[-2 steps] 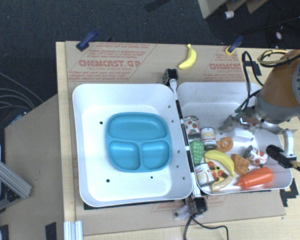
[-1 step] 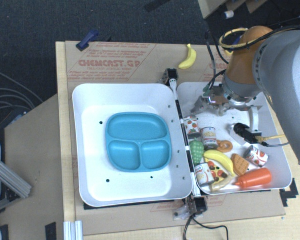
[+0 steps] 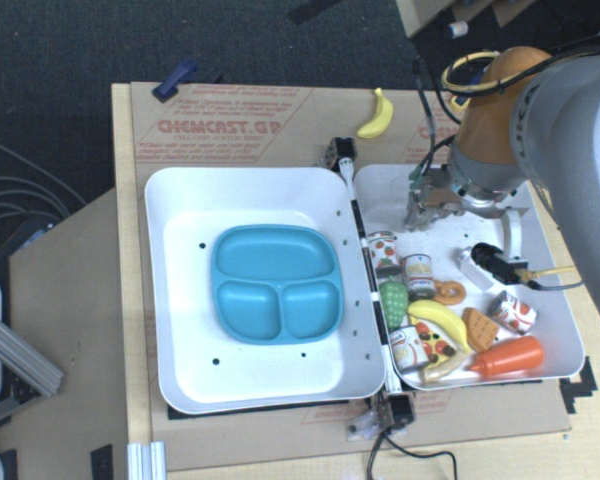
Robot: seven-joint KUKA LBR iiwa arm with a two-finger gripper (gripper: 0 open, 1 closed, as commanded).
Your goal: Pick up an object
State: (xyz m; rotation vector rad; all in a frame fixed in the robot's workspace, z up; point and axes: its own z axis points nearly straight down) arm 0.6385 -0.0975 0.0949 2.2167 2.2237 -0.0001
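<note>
My gripper (image 3: 421,211) hangs over the bare far part of the right bin (image 3: 380,190), below the orange band of the arm. Nothing shows between it and the bin floor. The objects lie nearer the front of that bin: a red-and-white can (image 3: 383,251) and a small dark can (image 3: 418,272) just below the gripper, then a green item (image 3: 393,303), a banana (image 3: 438,318), a brown ring (image 3: 449,292), a bread slice (image 3: 480,328), an orange carrot (image 3: 506,358) and another can (image 3: 518,313).
The left bin (image 3: 175,218) holds a blue three-compartment tray (image 3: 276,281). A second banana (image 3: 377,116) and a blue object (image 3: 175,80) lie on the bench behind the bins. A pizza slice (image 3: 437,349) and a can (image 3: 405,346) crowd the right bin's front corner.
</note>
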